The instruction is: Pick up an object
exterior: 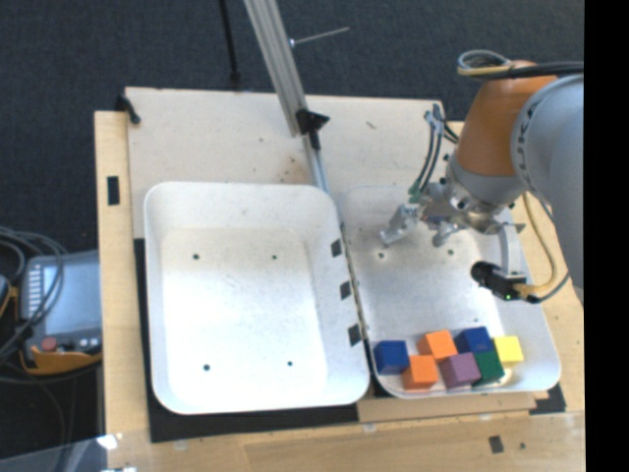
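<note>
The pincer (418, 222) hangs over the upper part of the right bin (393, 264), right of the frame's centre, with nothing between its fingers; whether they are spread or closed I cannot tell at this size. The things to pick lie well apart from it, huddled against the bin's lower rim at the lower right of the frame: a blue cube (391, 355), two orange cubes (438, 343) (422, 370), a purple cube (458, 370), a green cube (489, 367), a second blue cube (476, 339) and a yellow cube (508, 349).

The cubes touch or nearly touch, so a descent into the middle of the cluster would likely land a finger on a neighbour. The better choice seems an outer piece: the blue cube at the cluster's left end, or the yellow one at its right. The pincer should travel toward the lower frame edge, centre over one cube, and come down with fingers straddling its free sides. The left bin (246, 293) plays no part.
</note>
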{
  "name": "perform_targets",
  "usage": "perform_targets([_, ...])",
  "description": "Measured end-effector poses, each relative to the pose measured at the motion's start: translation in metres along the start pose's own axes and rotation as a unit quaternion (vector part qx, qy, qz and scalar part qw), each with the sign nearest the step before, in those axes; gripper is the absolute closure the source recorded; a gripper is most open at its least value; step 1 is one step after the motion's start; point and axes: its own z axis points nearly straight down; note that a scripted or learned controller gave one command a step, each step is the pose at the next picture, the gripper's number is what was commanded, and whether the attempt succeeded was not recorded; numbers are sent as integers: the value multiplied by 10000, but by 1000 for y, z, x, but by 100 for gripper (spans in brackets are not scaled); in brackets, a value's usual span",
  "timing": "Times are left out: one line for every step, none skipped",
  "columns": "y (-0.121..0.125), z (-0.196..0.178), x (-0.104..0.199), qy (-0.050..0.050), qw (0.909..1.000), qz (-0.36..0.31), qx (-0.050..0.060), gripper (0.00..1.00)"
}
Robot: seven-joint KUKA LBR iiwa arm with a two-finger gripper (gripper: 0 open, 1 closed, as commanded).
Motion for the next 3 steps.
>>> perform_targets([5, 61, -4, 0, 10000, 10, -1, 0])
perform_targets([5, 61, -5, 8, 10000, 17, -18, 0])
perform_targets([6, 49, -6, 13, 10000, 39, -34, 100])
